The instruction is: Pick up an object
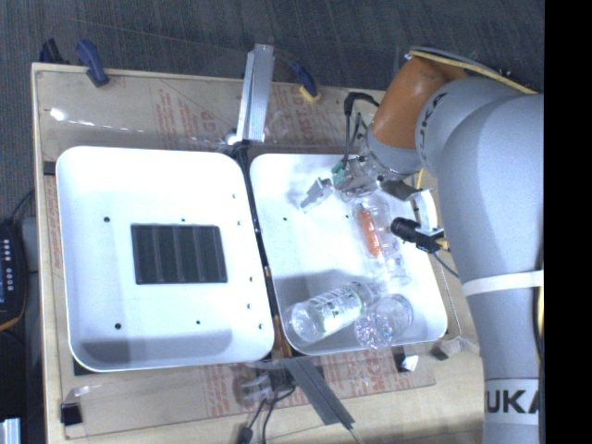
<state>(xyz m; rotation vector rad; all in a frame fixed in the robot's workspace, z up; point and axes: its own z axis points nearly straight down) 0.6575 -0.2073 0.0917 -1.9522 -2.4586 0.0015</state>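
Here the arm (481, 202) reaches in from the right and extends over the upper part of the right bin (277, 248). The gripper (350, 176) sits low over that bin's upper right area, near its far wall; whether it is released or clamped on anything cannot be told, since the wrist covers it.

Contents of the right bin:
- A small grey object (315, 192) lies just left of the gripper, near the bin's upper middle.
- A clear plastic bottle with an orange insert (373, 234) lies lengthwise just below the gripper, along the right side of the bin.
- A clear bottle with a white label (328, 311) lies on its side at the bin's near edge, tilted slightly.
- A crumpled clear cup (384, 320) lies just beside that bottle, to its right, in the lower right corner.

The left bin (83, 248) holds a dark ribbed rectangular panel (178, 253), lying flat near its centre.
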